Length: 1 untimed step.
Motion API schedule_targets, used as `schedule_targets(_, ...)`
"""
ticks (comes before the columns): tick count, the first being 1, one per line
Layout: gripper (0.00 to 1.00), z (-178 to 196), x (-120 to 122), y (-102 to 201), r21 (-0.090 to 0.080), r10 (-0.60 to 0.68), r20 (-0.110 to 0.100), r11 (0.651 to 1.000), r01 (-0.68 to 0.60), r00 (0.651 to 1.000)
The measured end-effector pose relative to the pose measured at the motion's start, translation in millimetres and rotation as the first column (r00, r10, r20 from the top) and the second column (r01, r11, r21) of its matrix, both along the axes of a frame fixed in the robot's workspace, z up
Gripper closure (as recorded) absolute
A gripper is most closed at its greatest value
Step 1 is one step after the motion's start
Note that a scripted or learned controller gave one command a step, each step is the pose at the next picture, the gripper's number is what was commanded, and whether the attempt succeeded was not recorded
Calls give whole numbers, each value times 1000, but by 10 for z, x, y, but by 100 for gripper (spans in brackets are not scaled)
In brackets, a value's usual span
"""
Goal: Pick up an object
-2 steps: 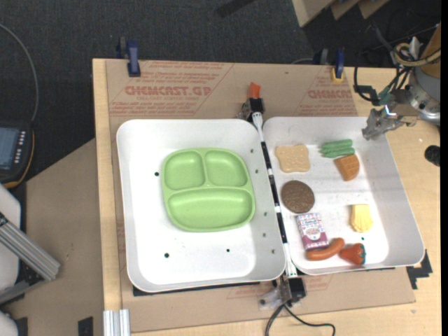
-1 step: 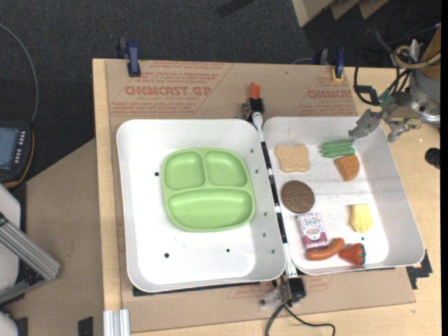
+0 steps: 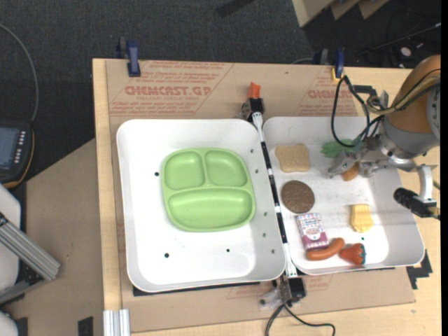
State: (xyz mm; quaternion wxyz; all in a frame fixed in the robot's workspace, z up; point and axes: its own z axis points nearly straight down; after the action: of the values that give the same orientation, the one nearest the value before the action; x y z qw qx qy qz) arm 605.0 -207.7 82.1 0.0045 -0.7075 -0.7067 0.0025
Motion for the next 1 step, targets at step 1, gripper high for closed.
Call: schedule_targets(1,0,23,488,-82,7,6,7,1000,-6,1000)
